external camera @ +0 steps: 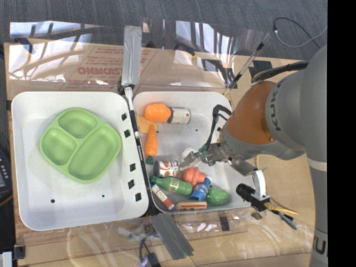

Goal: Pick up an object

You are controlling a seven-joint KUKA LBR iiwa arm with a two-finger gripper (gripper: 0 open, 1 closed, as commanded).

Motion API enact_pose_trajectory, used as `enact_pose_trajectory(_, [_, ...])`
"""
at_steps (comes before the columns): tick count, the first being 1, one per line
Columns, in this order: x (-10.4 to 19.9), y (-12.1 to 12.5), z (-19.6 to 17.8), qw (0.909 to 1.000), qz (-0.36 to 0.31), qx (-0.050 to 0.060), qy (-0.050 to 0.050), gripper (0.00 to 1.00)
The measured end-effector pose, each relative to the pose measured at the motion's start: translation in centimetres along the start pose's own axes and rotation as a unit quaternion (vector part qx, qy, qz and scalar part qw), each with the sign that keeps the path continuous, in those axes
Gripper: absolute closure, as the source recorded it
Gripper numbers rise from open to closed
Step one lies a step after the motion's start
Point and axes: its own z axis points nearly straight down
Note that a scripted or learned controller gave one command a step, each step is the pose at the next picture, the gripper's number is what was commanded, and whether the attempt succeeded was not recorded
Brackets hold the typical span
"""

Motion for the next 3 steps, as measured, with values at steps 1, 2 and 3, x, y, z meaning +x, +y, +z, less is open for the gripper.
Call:
enact_pose_trajectory(1, [4.3, 0.7, -5.4, 0.9990, 0.043, 0.007, 0.003, 0.00])
enact_pose_trajectory(2, [2.9, 0.2, -0.1, 0.9995, 0.030, -0.006, 0.003, 0.00])
enact_pose_trajectory(3, [-2.2, -1.5, -4.7, 0.9992, 0.039, 0.006, 0.003, 0.00])
